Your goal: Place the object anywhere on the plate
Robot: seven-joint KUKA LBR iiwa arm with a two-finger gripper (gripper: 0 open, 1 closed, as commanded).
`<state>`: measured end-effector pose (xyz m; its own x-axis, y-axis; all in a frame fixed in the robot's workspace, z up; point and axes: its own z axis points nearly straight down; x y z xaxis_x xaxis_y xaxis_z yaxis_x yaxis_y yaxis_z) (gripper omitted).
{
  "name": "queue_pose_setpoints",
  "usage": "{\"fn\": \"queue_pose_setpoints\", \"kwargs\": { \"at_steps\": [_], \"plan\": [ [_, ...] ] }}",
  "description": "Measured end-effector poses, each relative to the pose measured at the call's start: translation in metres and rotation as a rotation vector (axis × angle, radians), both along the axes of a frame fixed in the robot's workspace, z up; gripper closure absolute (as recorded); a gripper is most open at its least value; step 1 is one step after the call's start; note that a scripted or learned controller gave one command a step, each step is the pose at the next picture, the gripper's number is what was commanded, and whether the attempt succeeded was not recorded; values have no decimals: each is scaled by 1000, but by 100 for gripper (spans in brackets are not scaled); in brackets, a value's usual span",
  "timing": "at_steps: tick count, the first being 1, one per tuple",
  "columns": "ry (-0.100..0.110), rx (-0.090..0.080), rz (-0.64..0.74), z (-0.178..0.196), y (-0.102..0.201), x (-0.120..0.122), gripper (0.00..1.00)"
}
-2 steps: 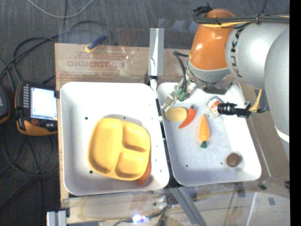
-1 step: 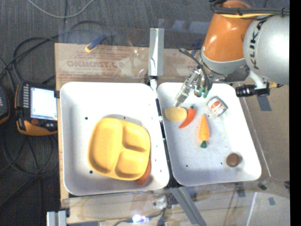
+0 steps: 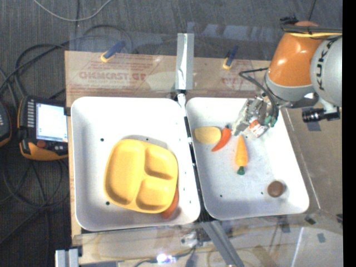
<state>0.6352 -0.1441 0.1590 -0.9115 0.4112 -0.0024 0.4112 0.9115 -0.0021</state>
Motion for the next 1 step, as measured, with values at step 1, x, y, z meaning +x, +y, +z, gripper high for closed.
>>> {"fn": "queue_pose_setpoints", "kwargs": {
  "at_steps": [1],
  "plan": [
    [0, 2, 110, 39, 78, -17, 100]
  ]
}}
